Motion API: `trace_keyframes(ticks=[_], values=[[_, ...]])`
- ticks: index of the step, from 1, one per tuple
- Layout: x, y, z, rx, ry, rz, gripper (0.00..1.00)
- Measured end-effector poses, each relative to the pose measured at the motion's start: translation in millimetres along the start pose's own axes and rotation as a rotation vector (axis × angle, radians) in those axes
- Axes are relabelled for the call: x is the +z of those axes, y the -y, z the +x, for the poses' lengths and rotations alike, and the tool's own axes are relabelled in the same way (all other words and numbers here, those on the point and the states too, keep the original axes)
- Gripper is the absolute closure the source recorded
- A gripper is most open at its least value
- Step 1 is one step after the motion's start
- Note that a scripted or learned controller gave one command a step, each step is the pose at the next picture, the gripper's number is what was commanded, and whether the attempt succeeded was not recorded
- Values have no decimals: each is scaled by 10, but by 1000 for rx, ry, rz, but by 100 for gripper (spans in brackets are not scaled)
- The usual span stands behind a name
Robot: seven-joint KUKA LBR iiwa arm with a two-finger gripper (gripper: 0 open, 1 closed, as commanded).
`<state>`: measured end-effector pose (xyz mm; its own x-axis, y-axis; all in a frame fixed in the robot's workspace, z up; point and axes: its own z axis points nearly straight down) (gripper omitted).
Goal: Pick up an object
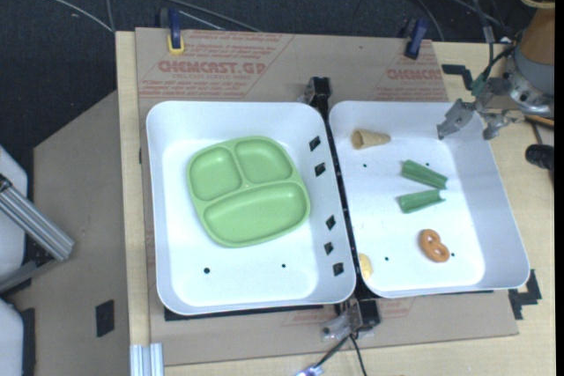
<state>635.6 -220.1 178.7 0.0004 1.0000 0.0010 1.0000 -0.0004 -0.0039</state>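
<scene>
Worktop (132, 189) carried two white bins. Right bin (493, 216) held cone (371, 138), green sticks (423, 174), pretzel (433, 246) loose, graspable. Tool (471, 121) hovered far-right corner, fingers spread, pinching nothing.

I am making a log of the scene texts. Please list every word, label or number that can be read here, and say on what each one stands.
"CHEMCAST GP", red, on the brown board behind the left bin.
Smaller red line beneath it: too blurred to read.
Red print on the board behind the right bin, at: the same style, too blurred to read.
Nothing readable on the tray or the bins.
</scene>
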Motion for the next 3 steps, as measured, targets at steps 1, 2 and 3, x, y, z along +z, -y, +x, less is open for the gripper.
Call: trace_keyframes(ticks=[1, 2, 3], values=[[448, 55, 54, -1, -1, 1, 0], [945, 44, 71, -2, -3, -2, 0], [820, 37, 70, -3, -1, -4, 100]])
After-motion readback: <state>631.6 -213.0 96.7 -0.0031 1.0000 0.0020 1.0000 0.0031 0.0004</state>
